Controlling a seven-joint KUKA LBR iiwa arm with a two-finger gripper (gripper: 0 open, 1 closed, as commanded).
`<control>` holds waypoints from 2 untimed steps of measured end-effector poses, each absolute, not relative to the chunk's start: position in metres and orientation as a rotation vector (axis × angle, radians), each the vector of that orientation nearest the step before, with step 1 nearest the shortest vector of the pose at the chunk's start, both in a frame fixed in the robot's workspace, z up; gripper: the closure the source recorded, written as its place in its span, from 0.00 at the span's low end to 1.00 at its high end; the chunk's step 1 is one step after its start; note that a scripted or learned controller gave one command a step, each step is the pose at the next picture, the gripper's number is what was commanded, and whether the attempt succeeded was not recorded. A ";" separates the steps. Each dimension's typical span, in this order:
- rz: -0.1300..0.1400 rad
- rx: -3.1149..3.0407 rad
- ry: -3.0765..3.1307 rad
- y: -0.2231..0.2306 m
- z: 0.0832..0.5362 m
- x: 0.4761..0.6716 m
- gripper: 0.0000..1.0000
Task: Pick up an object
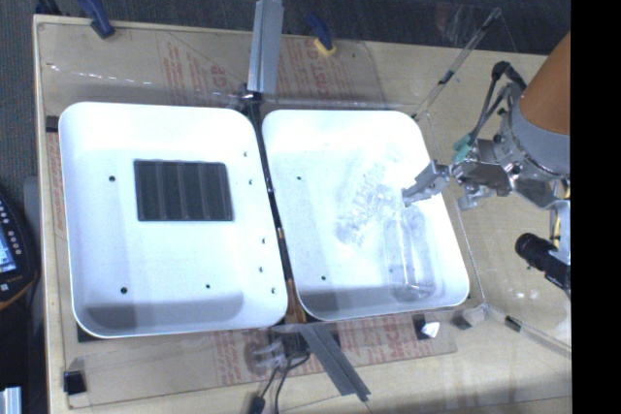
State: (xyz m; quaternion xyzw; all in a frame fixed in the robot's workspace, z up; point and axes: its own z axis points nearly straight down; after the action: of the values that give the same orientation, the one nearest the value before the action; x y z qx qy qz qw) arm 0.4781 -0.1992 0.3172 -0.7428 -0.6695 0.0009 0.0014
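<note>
Nearest the camera, along the bottom edge of the surface [388, 359], a grey bar and some cabling sit just below the gap between the two bins. Above them, the right bin [320, 301] holds the likely target: clear plastic objects [383, 218], one a tube-like piece lying toward the bin's lower right corner, the rest a crinkled cluster nearer the middle. The end effector [419, 186] hangs over the right rim of that bin, just beside the cluster; whether its fingers are spread or pressed together cannot be told, and nothing is visibly between them. The step in hand looks like the approach, with the grasp not yet made. The next move would call for a descent onto one clear piece, away from the bin wall that stands close on the right. The bin's middle and left offer open room. Farther left, the left bin [97, 141] carries a dark ribbed rectangle [183, 190], and blue clamps [97, 15] mark the far edge.
</note>
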 end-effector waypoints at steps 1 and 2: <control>0.001 -2.328 -2.109 -0.206 0.318 0.477 0.00; 0.003 -2.381 -2.050 -0.207 0.327 0.477 0.00</control>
State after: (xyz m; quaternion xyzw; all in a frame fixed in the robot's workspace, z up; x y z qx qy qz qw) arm 0.4767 -0.2067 0.3271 -0.7577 -0.6526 0.0008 -0.0002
